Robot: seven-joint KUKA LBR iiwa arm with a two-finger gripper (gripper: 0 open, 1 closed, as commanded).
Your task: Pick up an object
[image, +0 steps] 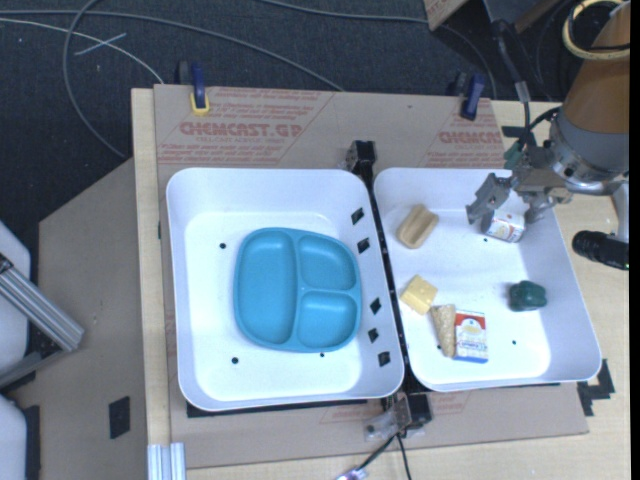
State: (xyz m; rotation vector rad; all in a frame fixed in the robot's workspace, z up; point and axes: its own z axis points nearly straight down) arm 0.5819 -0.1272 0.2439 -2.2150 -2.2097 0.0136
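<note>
Over the far right corner of the right bin [575, 298], the gripper [507, 206] hangs low with its dark fingers spread, one toward the bin's middle and one nearer the arm, and a small white object with a red patch [505, 229] lies just beneath and between them on the bin floor. The step in hand looks like the approach to a grasp: the fingers bracket the object but do not visibly pinch it, so nothing can be called held. The next move would seem to call for a short descent so the fingertips pass either side of the white object, then a squeeze and a straight lift; since the object sits close to the bin's far wall, a slight misalignment could push it away instead of catching it. Other candidates lie apart from the gripper: a tan block [417, 225] near the divider, a yellow piece [419, 293] nearer the camera, a red and white carton [470, 335] beside a tan stick, and a dark green lump [527, 294] toward the right rim. The left bin [195, 208] holds a blue divided plate [297, 289]. Hard to judge are the fingertips' height above the floor, whether they already touch the object, and what that object is; the arm [600, 98] is cut off at the edge.
</note>
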